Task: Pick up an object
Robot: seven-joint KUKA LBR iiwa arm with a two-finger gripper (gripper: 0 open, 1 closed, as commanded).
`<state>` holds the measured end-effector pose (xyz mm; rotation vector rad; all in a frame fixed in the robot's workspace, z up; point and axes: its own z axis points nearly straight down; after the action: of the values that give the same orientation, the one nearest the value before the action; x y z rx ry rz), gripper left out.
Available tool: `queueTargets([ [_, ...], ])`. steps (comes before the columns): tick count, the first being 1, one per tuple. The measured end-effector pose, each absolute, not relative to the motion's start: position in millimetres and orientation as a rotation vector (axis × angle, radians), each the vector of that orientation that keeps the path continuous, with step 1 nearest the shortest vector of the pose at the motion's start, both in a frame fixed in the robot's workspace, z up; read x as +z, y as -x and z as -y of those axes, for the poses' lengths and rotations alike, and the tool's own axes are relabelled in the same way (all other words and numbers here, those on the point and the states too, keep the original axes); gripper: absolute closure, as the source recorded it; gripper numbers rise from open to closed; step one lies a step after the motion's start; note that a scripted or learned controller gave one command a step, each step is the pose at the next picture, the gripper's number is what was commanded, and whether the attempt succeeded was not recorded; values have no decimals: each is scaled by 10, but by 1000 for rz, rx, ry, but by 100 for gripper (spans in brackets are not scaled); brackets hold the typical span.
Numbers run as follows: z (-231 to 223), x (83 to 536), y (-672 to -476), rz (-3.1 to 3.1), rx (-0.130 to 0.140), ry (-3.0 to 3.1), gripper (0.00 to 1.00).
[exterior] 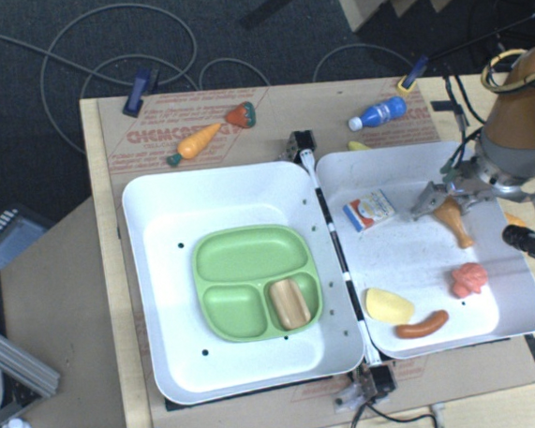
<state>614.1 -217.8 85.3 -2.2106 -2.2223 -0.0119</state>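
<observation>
A tan drumstick-shaped toy (454, 221) lay in the right bin (404, 162) near its far right side, directly under the jaws (447, 199), whose spread could not be made out (the wrist hid them). Nearby in that bin sat a small carton (371, 211), a pink lump (469, 279), a yellow piece (388, 305) and a sausage (422, 325). The left bin (156, 228) held a green tray (252, 280) with a bread roll (290, 303)

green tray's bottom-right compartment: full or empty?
Full: a bread roll lies in the bottom-right compartment of the green tray; its other two compartments show bare green.
</observation>
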Motion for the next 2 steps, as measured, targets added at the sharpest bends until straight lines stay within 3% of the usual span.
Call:
queueTargets([
  [1,2213,958,-6137,2227,-4,2217,100],
  [2,1501,2194,-6435,2227,-6,2222,100],
])
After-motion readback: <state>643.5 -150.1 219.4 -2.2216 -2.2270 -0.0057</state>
